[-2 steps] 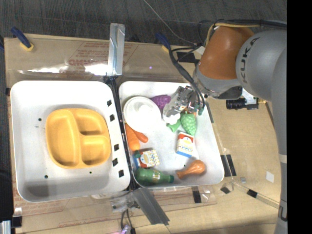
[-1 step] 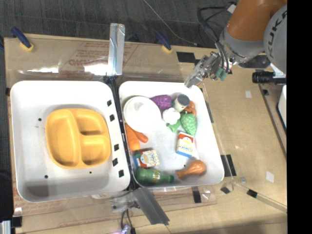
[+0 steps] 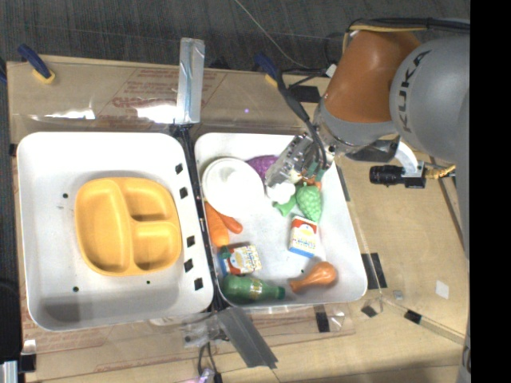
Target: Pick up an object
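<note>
Green bottle (image 3: 252,289) lying flat, long axis left-right, neck pointing right; fingers' (image 3: 281,188) state unclear.

We see a yellow sectioned tray (image 3: 128,223) in the white left bin (image 3: 36,214). Right of that tray lie a white plate (image 3: 231,183), purple piece (image 3: 263,166), green bottle (image 3: 251,289), and orange carrot (image 3: 219,223).

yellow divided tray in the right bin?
No. The yellow divided tray lies in the left bin; the right bin holds the toy food items.
</note>
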`<state>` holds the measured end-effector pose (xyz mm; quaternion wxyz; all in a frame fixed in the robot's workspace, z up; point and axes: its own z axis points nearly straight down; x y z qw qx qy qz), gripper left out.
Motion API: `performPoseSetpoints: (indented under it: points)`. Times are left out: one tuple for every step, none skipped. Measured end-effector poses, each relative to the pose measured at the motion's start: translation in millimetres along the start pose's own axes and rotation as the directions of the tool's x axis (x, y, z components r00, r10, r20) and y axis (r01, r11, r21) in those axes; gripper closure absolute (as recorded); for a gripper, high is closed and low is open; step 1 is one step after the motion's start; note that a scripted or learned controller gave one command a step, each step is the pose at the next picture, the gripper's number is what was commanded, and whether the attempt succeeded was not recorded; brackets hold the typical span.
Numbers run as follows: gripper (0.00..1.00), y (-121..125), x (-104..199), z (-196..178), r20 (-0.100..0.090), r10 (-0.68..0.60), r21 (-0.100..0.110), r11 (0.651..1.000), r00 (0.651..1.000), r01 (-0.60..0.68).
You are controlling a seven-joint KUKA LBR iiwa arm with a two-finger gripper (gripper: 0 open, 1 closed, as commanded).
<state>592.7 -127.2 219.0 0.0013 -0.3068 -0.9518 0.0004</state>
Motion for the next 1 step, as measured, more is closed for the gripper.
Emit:
performPoseSetpoints:
  points:
    - [1.0, 0.8, -1.6, -12.7, 0.006, -0.005, -0.002, 1.0, 1.0, 0.005]
